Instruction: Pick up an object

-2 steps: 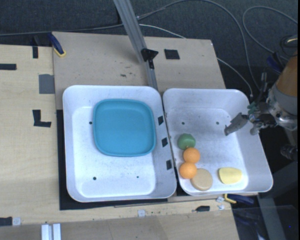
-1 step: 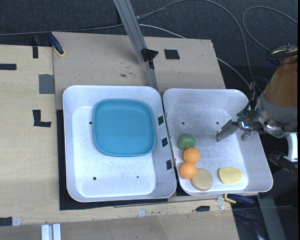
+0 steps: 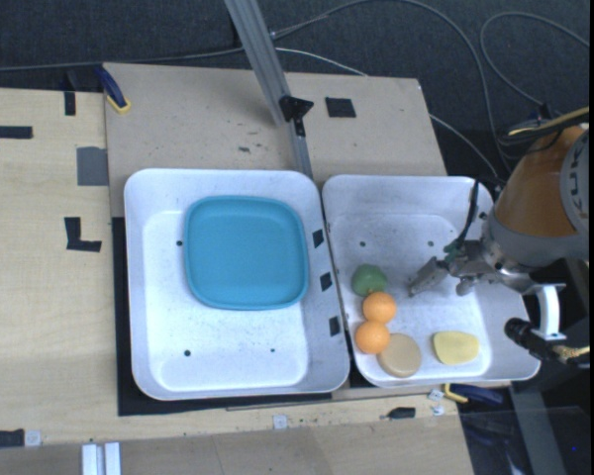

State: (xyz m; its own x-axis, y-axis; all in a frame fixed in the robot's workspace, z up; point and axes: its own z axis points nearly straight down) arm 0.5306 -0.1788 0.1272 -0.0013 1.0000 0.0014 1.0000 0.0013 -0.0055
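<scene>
Pincer (image 3: 428, 277) hung low over the right bin (image 3: 396, 198), reaching in from three o'clock, its tip over bare bin floor near the middle; I could not tell how far it stood apart, and nothing showed in its grip. Arm (image 3: 535, 211), grey with an orange band, came in over the bin's three o'clock rim. From the pincer, a green ball (image 3: 368, 279) lay at nine o'clock, near but apart. Two oranges sat toward seven o'clock: one orange (image 3: 379, 307) just below the green ball, the other orange (image 3: 372, 337) just below that and touching or nearly touching it. At six o'clock lay a tan disc (image 3: 400, 354), beside the lower orange, and at five o'clock a yellow piece (image 3: 456, 346), well apart from the tip. The left bin (image 3: 158, 364) held a blue plate (image 3: 246, 251) in its twelve o'clock half. Both bins rested on the table (image 3: 40, 255).
</scene>
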